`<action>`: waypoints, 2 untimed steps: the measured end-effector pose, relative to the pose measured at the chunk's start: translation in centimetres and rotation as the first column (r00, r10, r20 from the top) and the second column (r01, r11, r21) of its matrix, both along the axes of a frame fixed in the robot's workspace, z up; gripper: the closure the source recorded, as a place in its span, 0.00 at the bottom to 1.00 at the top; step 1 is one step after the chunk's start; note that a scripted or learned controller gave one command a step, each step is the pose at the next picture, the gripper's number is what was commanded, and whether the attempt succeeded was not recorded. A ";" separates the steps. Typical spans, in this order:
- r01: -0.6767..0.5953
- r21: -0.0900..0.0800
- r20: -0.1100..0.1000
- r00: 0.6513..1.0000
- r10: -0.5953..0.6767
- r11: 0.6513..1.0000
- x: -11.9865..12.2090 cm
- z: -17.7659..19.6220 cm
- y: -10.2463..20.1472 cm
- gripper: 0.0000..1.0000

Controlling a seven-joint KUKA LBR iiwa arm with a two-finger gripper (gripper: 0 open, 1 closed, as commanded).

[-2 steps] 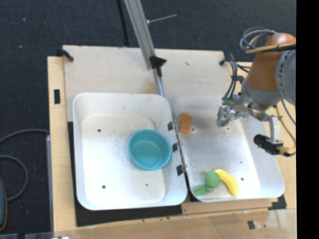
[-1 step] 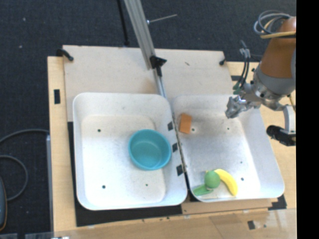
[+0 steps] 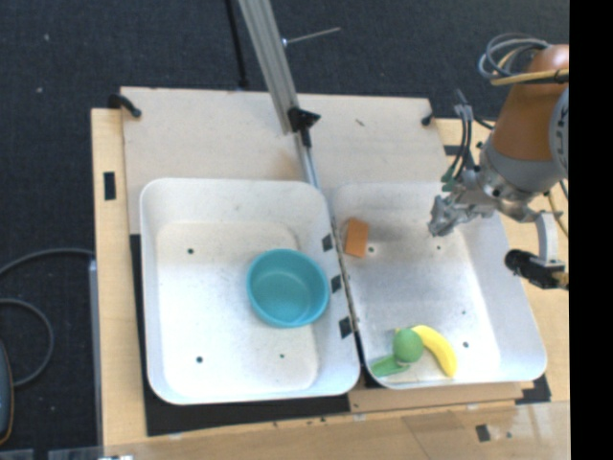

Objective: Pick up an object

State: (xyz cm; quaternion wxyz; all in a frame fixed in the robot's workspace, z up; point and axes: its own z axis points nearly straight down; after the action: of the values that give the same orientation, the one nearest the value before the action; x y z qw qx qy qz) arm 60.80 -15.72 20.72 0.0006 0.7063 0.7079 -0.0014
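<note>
The gripper [image 3: 444,216], jaw state I can't tell, hovers over the right bin [image 3: 498,305]; I'd centre it above the orange block [image 3: 355,238] at nine o'clock before descending.

You had a bowl [image 3: 287,287] in the left bin [image 3: 172,209]; in the right bin [image 3: 498,295], a block [image 3: 355,238] lay far-left, a banana [image 3: 438,349] and pear [image 3: 406,346] touching near the front.

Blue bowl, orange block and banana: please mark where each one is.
Blue bowl [image 3: 287,288], camera view, inner bottom.
Orange block [image 3: 355,238], camera view, middle of top face.
Banana [image 3: 438,349], camera view, middle of its curve.
</note>
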 end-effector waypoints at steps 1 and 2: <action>-0.005 0.005 0.003 1.000 0.005 1.000 -0.6 1.5 5.7 1.00; -0.006 0.006 0.002 1.000 0.006 1.000 -1.2 2.9 10.9 1.00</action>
State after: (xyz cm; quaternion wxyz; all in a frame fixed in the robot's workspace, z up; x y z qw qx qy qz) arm 59.64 -4.83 23.60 -0.0007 0.7042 0.7100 0.0013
